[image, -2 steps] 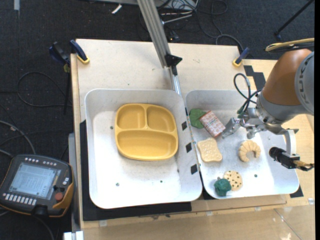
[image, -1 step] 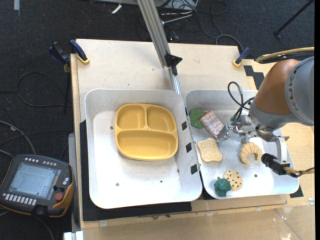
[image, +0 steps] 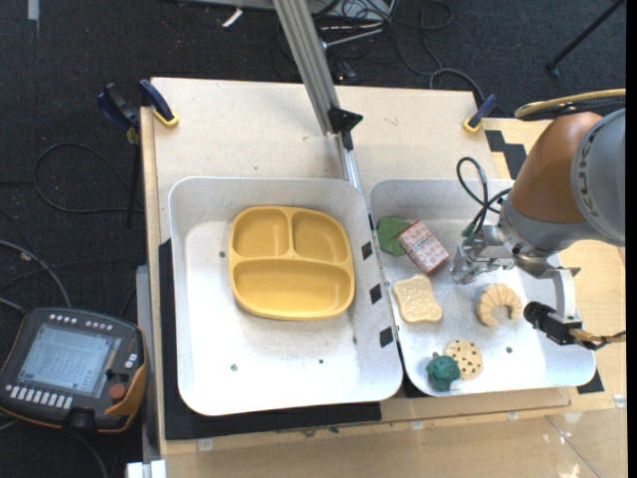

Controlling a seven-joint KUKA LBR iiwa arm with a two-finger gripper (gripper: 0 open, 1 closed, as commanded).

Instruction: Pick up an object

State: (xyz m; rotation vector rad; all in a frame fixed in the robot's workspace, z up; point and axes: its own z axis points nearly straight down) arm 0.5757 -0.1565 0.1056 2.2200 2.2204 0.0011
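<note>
The right bin (image: 518, 366) holds several toy foods: a pink wrapped block (image: 423, 246) beside a green leaf piece (image: 390, 233), a slice of toast (image: 417, 300), a pale croissant (image: 498, 304), a cookie (image: 465, 358) and a green broccoli piece (image: 442, 369). My gripper (image: 470, 270) hangs low over the right bin, between the pink block and the croissant, just above and left of the croissant. The arm's grey wrist and orange band cover the bin's upper right part.
A yellow three-compartment tray (image: 293, 262) lies in the left bin (image: 199, 366). A slanted metal pole (image: 309, 53) crosses the bench top down to the bins' divider. A teach pendant (image: 68, 363) lies on the floor at lower left.
</note>
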